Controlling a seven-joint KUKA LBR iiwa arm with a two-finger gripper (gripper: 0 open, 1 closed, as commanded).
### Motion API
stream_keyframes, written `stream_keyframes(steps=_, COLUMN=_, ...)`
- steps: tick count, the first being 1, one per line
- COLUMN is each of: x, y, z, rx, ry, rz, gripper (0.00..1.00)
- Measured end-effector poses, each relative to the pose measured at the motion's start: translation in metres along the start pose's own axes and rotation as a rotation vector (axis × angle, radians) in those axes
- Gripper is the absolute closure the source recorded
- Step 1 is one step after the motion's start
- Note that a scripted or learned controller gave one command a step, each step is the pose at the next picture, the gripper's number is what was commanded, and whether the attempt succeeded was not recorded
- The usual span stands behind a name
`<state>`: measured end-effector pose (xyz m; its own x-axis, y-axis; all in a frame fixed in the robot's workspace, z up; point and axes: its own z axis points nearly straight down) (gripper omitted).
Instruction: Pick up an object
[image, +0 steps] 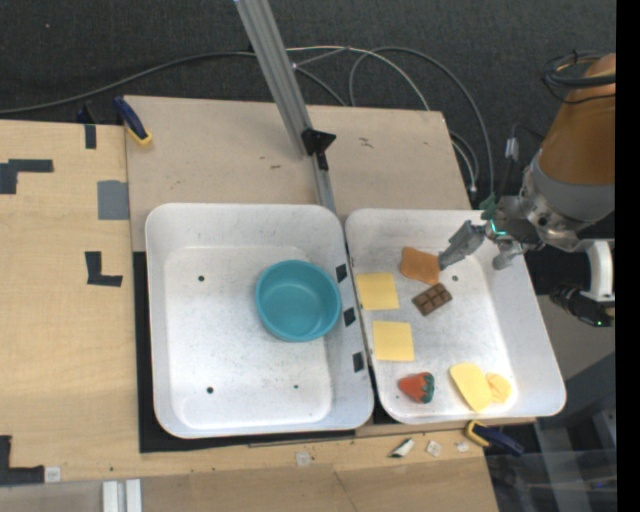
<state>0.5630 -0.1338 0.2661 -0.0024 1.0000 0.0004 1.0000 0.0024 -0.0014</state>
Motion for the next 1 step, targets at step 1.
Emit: stream_keyframes(steps=1, x=0.002, y=-0.0109, z=0.0536, rx=0.005, ry=0.0, rz=0.001, gripper=0.0)
